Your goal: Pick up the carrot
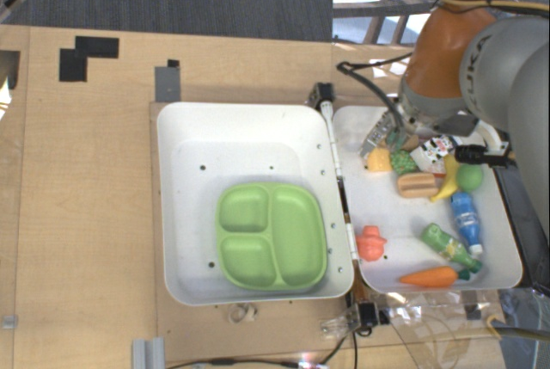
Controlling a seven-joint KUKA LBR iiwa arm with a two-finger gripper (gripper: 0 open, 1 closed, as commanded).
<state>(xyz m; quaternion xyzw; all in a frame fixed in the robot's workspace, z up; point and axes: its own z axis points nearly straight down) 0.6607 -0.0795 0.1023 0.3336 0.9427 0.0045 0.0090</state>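
The orange carrot (428, 277) lies on its side near the front edge of the right bin (352, 131), just in front of a green bottle (449, 242). My gripper (381, 135) hangs low over the far left part of that bin, right above a small yellow piece (376, 159). It is well away from the carrot, with most of the bin's length between them. The grey arm with its orange band (443, 49) comes in from the upper right and hides the bin's far corner.
Crowded in the right bin are a green leafy toy (402, 161), a bread roll (417, 184), a banana (447, 182), a green ball (470, 178), a blue bottle (465, 221) and a red toy (370, 244). The left bin (180, 187) holds a green divided plate (271, 234).
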